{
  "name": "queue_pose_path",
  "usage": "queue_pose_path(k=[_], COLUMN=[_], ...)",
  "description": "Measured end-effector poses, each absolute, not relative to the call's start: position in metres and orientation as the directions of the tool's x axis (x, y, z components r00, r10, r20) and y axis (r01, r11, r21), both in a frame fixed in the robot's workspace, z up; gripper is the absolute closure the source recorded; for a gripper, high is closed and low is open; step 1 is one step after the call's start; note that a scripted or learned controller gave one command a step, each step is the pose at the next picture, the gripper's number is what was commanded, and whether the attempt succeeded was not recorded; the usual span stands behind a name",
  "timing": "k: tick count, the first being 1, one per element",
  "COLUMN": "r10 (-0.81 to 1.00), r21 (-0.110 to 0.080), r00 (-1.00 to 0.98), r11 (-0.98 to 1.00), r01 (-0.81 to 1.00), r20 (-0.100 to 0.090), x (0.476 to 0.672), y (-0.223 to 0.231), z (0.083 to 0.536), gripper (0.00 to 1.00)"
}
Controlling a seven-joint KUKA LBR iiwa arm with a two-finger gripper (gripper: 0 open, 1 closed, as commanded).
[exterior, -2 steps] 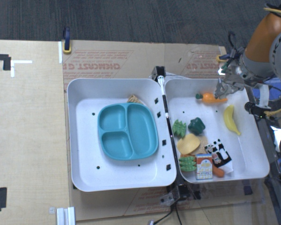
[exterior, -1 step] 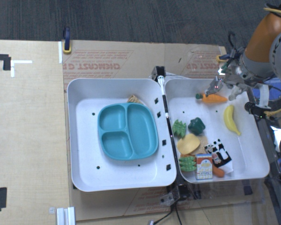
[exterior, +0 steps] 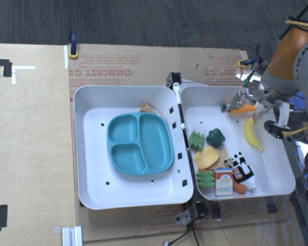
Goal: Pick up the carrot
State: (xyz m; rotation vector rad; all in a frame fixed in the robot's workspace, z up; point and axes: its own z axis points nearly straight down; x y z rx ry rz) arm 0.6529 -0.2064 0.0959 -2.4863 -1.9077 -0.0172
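Observation:
The carrot (exterior: 240,107), orange with a green leafy end pointing left, is at the back of the right bin (exterior: 277,188). My gripper (exterior: 250,102) comes in from the right, just below the arm's orange band. Its fingers are shut on the carrot's thick right end. The carrot's green tip sticks out to the left of the fingers, close to the bin's back wall.
The right bin also holds a banana (exterior: 253,134), green vegetables (exterior: 214,136), a yellow piece (exterior: 206,158), a small carton (exterior: 223,181), a black-and-white item (exterior: 240,166) and a small orange item (exterior: 239,188). A blue divided plate (exterior: 139,143) lies in the left bin (exterior: 87,152).

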Motion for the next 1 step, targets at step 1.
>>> queue_pose_path(k=[1], r10=[0.967], r21=[0.001], r00=[0.255], r11=[-0.255], r01=[0.967], r20=[0.008], x=[0.6531], y=[-0.2072], z=[0.1054], gripper=[1.0])
